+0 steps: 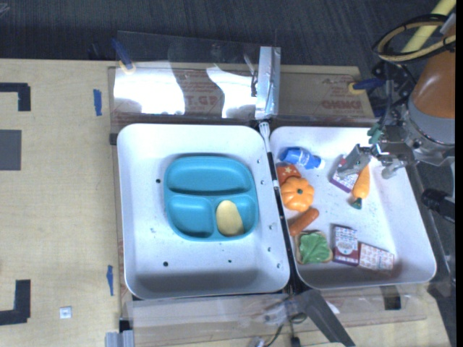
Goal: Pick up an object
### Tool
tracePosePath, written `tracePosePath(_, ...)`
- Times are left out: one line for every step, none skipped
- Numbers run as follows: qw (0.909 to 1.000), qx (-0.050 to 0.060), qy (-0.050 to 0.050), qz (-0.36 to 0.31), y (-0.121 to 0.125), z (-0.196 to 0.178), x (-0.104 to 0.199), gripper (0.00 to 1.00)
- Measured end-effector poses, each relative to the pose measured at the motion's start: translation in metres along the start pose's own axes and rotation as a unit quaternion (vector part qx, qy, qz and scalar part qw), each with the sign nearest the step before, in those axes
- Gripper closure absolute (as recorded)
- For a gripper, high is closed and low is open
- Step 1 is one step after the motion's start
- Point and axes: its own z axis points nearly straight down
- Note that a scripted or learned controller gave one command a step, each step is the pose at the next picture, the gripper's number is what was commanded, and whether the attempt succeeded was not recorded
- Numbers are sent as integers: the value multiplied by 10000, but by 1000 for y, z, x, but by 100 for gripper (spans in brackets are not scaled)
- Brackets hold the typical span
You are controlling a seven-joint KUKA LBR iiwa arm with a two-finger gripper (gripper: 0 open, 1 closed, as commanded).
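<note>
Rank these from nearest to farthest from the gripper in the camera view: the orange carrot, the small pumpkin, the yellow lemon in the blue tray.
Measured from the gripper:
1. Orange carrot, right bin, just below the gripper.
2. Small pumpkin, right bin's left side.
3. Yellow lemon, in the blue tray, left bin.

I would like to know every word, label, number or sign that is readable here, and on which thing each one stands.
None can be read with certainty.
Cardboard strip behind the bins: reddish printed letters, too blurred to read.
Two small boxes in the right bin: printed faces, too small to read.
Blue bottle: label unreadable.
</note>
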Motion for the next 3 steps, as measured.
tracePosePath(9975,15,2,-705,32,63,-52,0)
tracePosePath(9919,-45,-20,-1267,67,169,-75,0)
tracePosePath(9829,-39,-21,-1838,99,180,-16,0)
